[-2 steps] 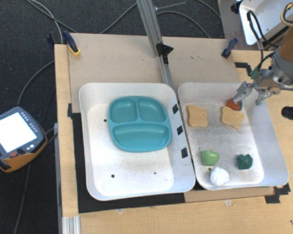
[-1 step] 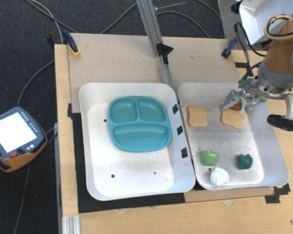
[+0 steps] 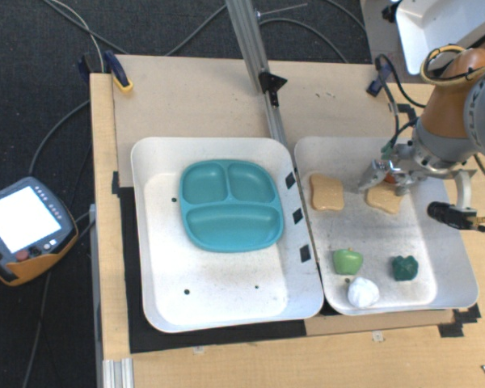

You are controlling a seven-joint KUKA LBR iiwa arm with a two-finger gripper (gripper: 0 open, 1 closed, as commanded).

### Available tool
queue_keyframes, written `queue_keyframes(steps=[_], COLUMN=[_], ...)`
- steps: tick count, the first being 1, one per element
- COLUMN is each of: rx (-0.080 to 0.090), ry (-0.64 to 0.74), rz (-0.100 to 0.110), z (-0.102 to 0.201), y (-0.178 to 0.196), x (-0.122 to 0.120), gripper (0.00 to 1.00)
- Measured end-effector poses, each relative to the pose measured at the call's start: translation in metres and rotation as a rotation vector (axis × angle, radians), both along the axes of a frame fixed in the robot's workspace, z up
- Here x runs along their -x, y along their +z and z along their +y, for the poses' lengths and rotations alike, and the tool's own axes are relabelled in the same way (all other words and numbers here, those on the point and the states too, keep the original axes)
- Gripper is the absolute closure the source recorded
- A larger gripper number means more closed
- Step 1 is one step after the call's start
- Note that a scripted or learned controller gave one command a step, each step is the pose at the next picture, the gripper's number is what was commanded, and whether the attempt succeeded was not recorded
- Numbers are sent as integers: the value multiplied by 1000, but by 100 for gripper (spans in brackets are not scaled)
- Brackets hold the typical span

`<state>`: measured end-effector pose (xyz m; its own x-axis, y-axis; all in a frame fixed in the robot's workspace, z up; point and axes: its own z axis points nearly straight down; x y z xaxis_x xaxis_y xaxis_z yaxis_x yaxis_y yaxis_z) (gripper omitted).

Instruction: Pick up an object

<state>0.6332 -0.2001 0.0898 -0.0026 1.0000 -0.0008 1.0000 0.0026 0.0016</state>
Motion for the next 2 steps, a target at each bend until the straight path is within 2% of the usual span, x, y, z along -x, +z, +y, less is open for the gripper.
queue_keyframes(steps=[1,2], rx=[4,0], ry=[2,-1], rz=[-12,-4], z=[-1,2], y=[17,69], x=[-4,4], gripper=[100,100])
